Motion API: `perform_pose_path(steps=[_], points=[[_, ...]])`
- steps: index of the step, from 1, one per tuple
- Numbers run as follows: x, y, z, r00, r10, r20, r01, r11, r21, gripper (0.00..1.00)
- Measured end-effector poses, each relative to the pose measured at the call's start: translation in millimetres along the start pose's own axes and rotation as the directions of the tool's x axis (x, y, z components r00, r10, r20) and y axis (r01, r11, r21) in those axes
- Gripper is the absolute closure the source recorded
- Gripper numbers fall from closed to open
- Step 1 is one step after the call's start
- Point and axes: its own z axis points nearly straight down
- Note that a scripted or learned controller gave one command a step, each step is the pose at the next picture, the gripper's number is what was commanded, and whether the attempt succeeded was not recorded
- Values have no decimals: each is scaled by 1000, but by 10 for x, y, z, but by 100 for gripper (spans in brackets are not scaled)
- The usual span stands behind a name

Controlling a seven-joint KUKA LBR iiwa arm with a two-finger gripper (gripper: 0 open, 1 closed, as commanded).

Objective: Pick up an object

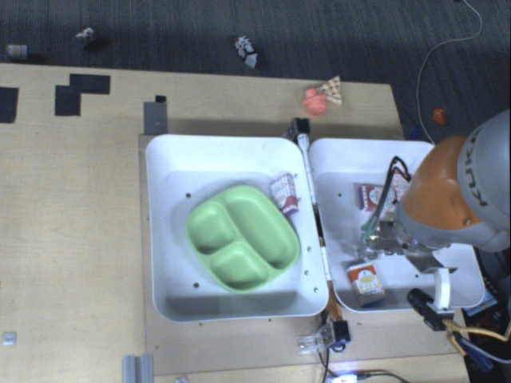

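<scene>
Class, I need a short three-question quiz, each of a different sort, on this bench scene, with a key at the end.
1. True or false: the green divided plate lies in the left bin.
2. Which bin is the arm over? A left, B right.
3. Fill in: the small orange packet lies in the ____ bin.
Key: 1 true; 2 B, the right bin; 3 right.

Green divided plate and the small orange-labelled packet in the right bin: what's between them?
In the camera view, between the green divided plate and the orange-labelled packet lie bare bin floor and the bins' adjoining rims.
</scene>
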Motion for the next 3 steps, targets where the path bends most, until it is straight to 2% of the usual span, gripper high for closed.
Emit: perform_pose_path(steps=[1,2,3], points=[[-1021,-53,-100,1000,3,0,-3,1000,14,100],[-391,593,-653,1000,-1,-3,1,1000,12,100],[-404,584,-648,1000,0,-2,0,1000,14,0]])
